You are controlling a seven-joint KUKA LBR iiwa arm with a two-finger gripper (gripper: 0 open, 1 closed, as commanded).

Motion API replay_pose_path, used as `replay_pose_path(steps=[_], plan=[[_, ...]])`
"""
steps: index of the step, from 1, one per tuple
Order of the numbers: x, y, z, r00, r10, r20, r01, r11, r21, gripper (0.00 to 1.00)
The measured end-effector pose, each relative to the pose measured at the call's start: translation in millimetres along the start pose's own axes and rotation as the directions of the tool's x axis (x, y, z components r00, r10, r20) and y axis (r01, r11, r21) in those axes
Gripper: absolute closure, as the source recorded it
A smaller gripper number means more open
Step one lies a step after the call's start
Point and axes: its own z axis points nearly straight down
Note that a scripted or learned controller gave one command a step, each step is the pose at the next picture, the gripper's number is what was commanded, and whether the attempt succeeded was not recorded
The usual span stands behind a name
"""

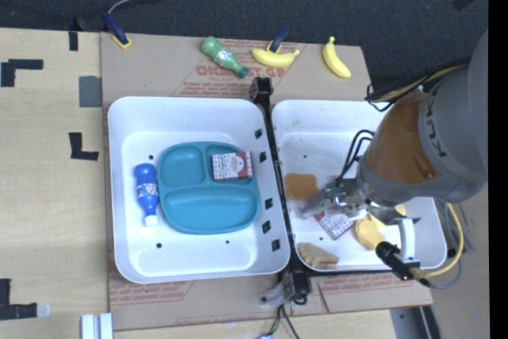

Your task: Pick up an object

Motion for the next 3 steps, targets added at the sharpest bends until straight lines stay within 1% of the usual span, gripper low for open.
replay_pose_path(steps=[1,2,3], plan=[[4.0,73.5,0.8,1.000,-0.001,-0.002,0.001,1.000,0.002,0.00],[2.6,104.3,1.5,1.000,-0.001,-0.003,0.001,1.000,0.005,0.00],[6.8,100.0,1.1,1.000,0.000,0.000,0.000,1.000,0.002,0.00]])
